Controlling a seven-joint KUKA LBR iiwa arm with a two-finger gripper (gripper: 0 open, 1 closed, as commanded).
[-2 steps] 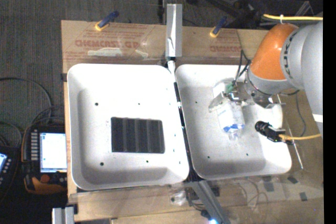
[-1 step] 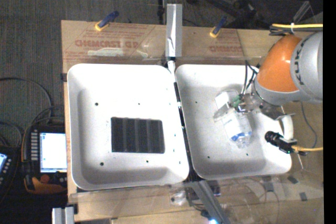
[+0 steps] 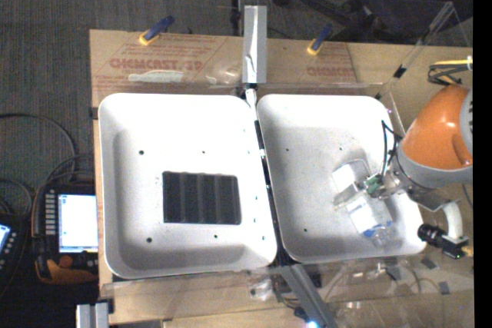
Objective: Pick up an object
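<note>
Pincer [image 3: 355, 192] low in the right bin [image 3: 307, 127], at a clear bottle [image 3: 369, 220]; its grip cannot be told. Black tray [image 3: 201, 198] lies in the left bin [image 3: 131, 119].

A clear plastic bottle [image 3: 372, 223] lies tilted in the right bin's near-right corner.

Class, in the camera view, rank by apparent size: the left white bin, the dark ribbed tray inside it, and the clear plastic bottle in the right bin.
1. Left white bin, largest.
2. Dark ribbed tray.
3. Clear plastic bottle, smallest, partly hidden by the arm.
</note>
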